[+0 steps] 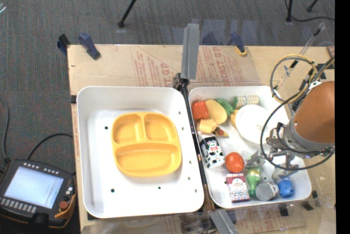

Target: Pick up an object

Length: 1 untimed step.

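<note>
The right bin point(219, 198) holds several small items. Among them are a red tomato point(234, 162), a cow-patterned box point(212, 152), a pink box point(236, 187), a green bottle point(253, 179), a grey can point(266, 191) and a blue piece point(285, 188). A white plate point(251, 122) lies toward the bin's back, with orange, yellow and green toy foods point(216, 111) to its left. My gripper point(272, 166) hangs low over the bin's right front, just right of the tomato and above the green bottle and the can. The wrist and its cables cover the fingers.
The left bin point(90, 118) holds a yellow divided tray point(146, 144). A grey post point(190, 58) stands at the back between the bins. A teach pendant point(35, 192) lies on the floor at lower left. Looped cables point(290, 71) hang over the right bin's back corner.
</note>
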### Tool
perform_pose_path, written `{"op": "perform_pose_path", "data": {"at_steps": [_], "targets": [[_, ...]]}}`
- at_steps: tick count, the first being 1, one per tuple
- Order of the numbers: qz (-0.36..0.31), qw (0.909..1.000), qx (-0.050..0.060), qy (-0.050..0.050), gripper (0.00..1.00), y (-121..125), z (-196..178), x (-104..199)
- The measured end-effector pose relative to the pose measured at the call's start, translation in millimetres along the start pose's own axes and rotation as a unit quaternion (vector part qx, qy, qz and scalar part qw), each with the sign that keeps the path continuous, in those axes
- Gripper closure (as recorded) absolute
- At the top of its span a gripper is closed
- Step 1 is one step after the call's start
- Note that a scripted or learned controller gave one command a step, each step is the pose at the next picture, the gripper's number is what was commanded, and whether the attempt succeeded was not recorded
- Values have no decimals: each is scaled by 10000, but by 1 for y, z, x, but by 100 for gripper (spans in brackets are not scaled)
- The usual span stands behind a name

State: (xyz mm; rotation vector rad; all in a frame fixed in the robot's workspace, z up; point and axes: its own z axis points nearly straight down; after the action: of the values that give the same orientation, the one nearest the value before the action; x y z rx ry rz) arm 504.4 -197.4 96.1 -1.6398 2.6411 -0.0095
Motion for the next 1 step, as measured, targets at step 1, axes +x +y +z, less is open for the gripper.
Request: {"op": "perform_pose_path", "data": {"at_steps": [1], "targets": [[-31,10000,-54,43,100,2,-5,1]]}}
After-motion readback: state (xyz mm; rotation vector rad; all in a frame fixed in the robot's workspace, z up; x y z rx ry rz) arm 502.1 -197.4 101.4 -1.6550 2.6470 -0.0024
